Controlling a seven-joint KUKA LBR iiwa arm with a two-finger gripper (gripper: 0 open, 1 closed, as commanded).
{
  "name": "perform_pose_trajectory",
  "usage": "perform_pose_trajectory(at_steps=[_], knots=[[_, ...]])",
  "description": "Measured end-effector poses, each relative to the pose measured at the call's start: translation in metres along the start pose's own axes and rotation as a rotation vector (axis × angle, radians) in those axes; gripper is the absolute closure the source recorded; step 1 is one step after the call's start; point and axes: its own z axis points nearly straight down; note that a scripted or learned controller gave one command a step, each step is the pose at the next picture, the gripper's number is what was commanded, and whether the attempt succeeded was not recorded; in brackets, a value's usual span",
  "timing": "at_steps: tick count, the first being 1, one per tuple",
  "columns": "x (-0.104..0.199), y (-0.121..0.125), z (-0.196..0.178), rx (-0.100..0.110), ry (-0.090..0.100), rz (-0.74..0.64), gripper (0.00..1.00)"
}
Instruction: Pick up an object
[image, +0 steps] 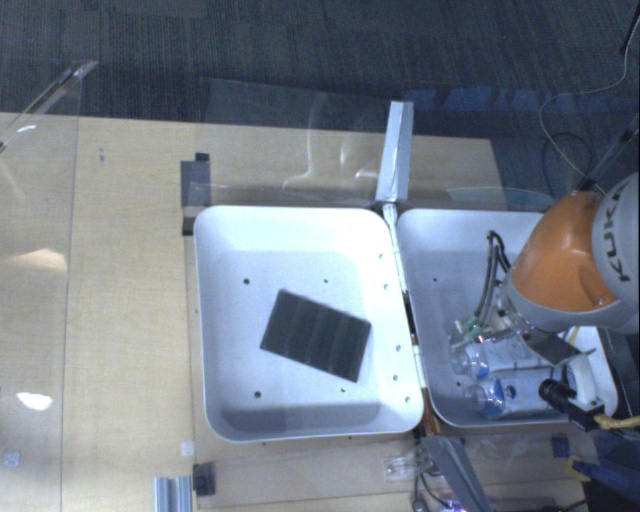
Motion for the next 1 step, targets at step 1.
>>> perform_pose_trajectory(at_steps=[1], knots=[[-0.0002, -0.0083, 0.0222, 0.018, 0.005, -0.059, 1.00]])
